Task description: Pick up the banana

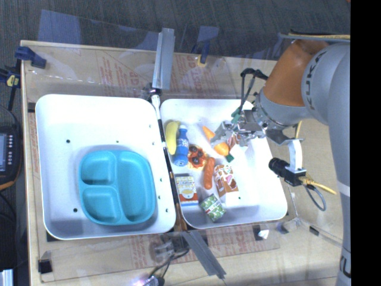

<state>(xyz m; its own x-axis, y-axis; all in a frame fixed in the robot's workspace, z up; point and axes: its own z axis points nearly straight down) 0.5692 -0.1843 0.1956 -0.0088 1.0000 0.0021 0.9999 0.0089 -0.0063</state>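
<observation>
Banana: lies in the right bin, against its left wall, long axis running up-down along that wall, just left of the blue bottle. Claw: well right of banana, over orange pieces; opening cannot be told.

banana | yellow, unpeeled | lying flat, long axis toward the far and near rims | right bin, against its left wall, far end

Arm reaching in, tool lowered
</observation>
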